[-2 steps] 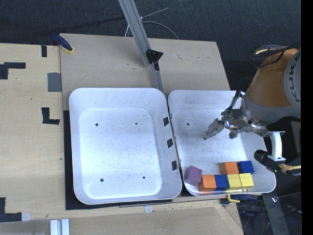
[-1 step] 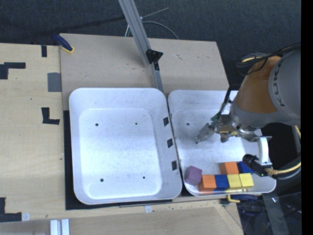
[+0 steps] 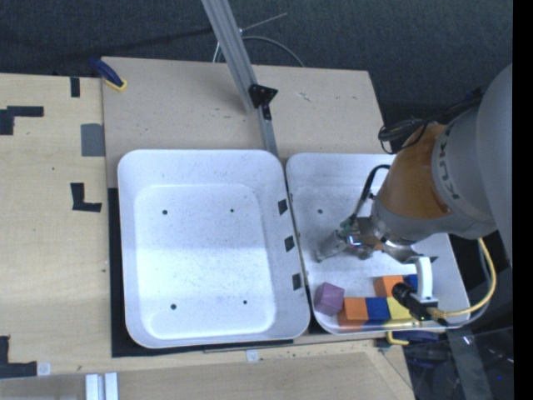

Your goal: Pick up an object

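**Arm low over the right bin, blocks bunched at its near edge**

At the upper left of the frame a blue and yellow tool (image 3: 109, 73) lies on the wooden bench (image 3: 50, 223), with black tape marks along the left edge. The left bin (image 3: 200, 161) fills the middle left. A grey metal bar (image 3: 233, 44) runs down from the top centre and ends at the rims where the two bins meet.

In the right bin (image 3: 321, 173), a purple block (image 3: 331, 297) sits at the lower centre, near the bottom rim. Just right of it lie an orange block (image 3: 356, 308), a blue block (image 3: 377, 308) and a yellow block (image 3: 398, 310), packed close in a row.

The gripper (image 3: 333, 247) hangs above the bin floor, up and apart from the blocks, with nothing seen between its fingers; whether they are spread or pressed together I cannot tell. The grey arm (image 3: 466, 165) with its orange band enters from the right.
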Controlling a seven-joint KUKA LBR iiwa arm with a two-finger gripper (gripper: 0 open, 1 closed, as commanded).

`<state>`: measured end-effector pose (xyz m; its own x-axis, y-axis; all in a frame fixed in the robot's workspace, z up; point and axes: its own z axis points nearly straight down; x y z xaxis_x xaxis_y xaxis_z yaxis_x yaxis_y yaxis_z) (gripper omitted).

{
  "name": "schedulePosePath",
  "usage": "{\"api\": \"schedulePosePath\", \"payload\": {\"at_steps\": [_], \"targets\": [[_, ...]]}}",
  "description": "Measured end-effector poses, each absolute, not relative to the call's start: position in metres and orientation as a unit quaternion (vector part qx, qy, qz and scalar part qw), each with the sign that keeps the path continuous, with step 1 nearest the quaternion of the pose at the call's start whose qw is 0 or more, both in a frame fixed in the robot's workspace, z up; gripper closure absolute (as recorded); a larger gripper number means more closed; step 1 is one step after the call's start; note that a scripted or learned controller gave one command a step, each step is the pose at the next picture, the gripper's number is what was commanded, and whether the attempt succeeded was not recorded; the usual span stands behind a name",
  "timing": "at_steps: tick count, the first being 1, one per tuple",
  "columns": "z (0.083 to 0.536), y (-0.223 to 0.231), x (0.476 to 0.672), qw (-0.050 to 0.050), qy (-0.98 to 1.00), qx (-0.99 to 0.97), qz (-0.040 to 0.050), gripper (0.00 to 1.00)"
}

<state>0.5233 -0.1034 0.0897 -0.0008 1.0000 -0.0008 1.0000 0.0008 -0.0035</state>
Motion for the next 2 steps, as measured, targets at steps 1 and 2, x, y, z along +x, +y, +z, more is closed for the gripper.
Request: {"api": "schedulePosePath", "payload": {"at_steps": [1, 2], "targets": [[0.196, -0.037, 0.512, -0.001, -0.709, -0.705, -0.0025, 0.0], [0.192, -0.078, 0.548, -0.001, -0.707, -0.707, 0.0002, 0.0]]}}
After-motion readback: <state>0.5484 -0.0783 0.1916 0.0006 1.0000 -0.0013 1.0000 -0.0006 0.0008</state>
